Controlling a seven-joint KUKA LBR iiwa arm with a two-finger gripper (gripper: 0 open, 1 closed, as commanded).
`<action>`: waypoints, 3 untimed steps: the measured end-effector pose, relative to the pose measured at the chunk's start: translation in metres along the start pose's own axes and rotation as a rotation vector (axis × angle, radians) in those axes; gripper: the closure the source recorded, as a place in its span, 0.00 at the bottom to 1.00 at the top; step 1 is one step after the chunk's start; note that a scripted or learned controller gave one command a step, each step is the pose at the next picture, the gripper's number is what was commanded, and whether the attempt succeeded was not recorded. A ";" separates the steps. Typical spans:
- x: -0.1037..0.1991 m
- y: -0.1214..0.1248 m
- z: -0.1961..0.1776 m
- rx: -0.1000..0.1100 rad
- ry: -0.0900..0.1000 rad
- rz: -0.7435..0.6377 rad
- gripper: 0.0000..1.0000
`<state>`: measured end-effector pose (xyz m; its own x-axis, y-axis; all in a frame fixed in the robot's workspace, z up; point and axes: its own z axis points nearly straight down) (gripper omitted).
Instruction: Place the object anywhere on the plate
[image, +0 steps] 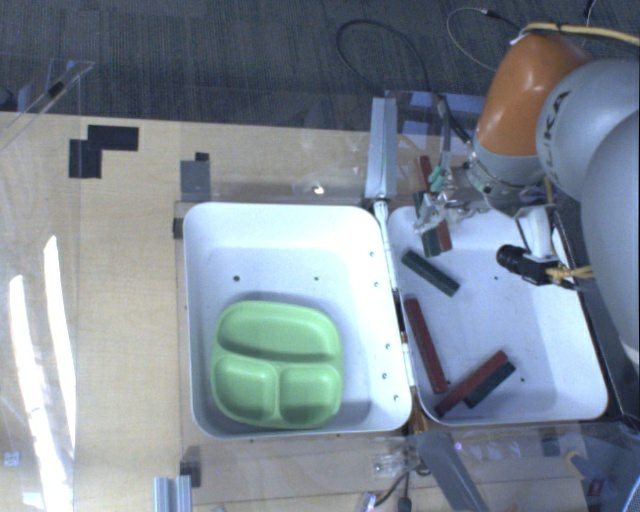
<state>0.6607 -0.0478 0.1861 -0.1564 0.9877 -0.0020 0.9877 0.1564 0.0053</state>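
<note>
- Gripper (437, 215): positioned over the 11 o'clock corner of the right bin (560, 395), reaching in from the 3 o'clock side; whether its fingers are spread or pressed together cannot be told from this view
- A small dark reddish block (436, 239) sits directly beneath the gripper, at its 6 o'clock; whether it is pinched or merely lying under the tool cannot be told
- Dark green-black bar (431, 273): lies loose on the floor of the right bin, just beyond the gripper at 6 o'clock, set on a diagonal
- Long reddish-brown bar (425, 345): lies along the 9 o'clock wall of the right bin, running roughly 12 to 6 o'clock
- 2 further bars, 1 reddish-brown (470, 383) and 1 dark (490, 384), lie side by side and touching near the 6 o'clock wall of the right bin, both tilted on the same diagonal
- Arm (590, 150): grey body with an orange band (520, 95), occupying the 2 o'clock part of the view
- Left bin (290, 225): adjoins the right bin on its 9 o'clock side
- Green plate (279, 364): 3 compartments, resting in the 7 o'clock part of the left bin, well apart from the gripper; no bar lies on it
</note>
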 end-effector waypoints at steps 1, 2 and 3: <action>0.075 -0.080 -0.007 0.002 0.002 0.137 1.00; 0.146 -0.128 -0.008 0.003 0.003 0.026 1.00; 0.190 -0.145 0.005 0.000 0.003 -0.099 1.00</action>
<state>0.4881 0.1172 0.1796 -0.2531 0.9674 0.0007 0.9674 0.2531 0.0050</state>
